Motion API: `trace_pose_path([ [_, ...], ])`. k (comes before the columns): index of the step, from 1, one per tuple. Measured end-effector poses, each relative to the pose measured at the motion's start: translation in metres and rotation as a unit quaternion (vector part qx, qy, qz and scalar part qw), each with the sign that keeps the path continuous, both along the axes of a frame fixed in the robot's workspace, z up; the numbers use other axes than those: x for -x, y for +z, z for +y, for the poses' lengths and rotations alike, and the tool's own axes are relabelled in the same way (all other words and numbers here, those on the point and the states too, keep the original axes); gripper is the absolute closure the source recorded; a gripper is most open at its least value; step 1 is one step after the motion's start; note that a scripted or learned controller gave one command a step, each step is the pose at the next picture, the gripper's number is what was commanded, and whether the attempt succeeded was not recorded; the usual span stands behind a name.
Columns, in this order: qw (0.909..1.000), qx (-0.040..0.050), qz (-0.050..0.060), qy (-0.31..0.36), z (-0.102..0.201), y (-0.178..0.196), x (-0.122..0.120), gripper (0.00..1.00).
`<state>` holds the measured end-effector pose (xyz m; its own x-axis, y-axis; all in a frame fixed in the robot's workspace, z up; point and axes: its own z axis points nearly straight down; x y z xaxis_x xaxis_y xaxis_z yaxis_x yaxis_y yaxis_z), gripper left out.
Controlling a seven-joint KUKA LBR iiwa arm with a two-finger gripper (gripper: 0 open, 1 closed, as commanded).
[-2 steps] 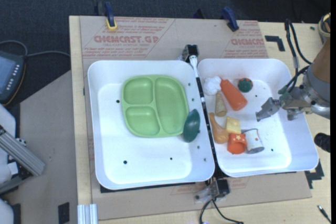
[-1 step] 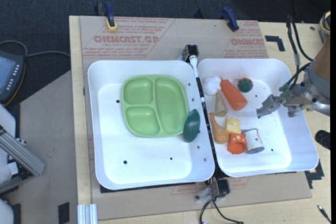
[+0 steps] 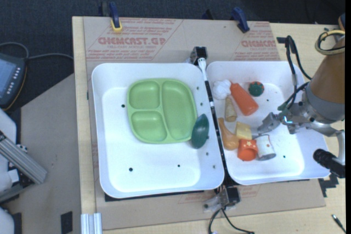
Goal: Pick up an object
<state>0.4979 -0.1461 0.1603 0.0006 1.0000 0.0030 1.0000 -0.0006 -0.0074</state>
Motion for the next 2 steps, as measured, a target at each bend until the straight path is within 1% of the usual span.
trace_pose_path([
  [1,1.0,0.0005,-0.005,-0.001,0.0,-0.06,-0.004,0.0],
  [2,1.0,-0.0007,-0.008,0.0,0.001,-0.071,-0.008,0.0],
])
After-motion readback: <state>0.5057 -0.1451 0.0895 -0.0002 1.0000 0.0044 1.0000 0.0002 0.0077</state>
